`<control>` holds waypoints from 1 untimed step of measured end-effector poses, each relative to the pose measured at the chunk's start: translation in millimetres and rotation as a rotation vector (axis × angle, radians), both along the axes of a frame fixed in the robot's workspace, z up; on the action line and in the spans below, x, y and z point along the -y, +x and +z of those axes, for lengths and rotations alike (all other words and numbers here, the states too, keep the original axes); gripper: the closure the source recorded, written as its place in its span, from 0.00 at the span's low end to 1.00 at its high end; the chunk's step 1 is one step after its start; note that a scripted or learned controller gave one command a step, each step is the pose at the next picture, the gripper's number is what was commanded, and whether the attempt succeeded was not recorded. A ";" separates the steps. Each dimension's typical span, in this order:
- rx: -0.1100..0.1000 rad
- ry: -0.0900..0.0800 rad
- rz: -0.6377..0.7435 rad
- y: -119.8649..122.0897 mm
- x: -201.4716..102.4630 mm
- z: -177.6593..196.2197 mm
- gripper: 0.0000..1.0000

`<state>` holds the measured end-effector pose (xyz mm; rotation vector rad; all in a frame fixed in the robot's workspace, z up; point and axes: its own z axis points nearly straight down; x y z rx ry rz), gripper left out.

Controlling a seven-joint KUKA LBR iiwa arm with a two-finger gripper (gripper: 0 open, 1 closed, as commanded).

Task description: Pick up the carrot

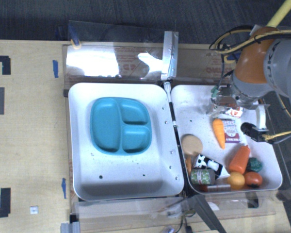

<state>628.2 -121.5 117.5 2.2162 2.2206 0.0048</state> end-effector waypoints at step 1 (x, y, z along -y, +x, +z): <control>0.008 0.000 0.073 -13.9 -48.6 112.3 1.00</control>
